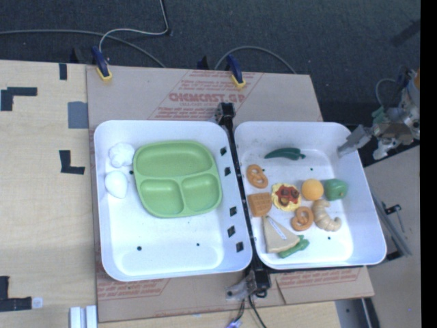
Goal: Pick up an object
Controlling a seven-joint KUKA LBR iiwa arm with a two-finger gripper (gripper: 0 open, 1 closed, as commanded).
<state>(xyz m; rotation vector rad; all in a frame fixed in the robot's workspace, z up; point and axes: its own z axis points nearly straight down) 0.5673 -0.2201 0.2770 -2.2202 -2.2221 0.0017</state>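
- Fingers: the robot's grey two-finger gripper (355,142) hangs at the right bin's upper right corner; whether its fingers are spread or pressed together I cannot tell, and nothing shows between them.
- Task's things: the toy foods lie in the right shallow white bin (365,248): a dark green pepper (285,154), a brown pretzel (257,175), an orange ball (312,189), a light green round piece (335,188), a small yellow pizza (286,195) and a tan croissant (326,219).
- Progress: nothing appears lifted; choosing, descending, closing and raising all seem left to do.
- Surface: the left white bin (164,255) holds a green divided plate (177,178) beside two white egg-like lumps (119,169); both bins rest on clamped brown cardboard (205,94) over a pale wooden bench (34,217), with dark carpet (287,19) and cables beyond.
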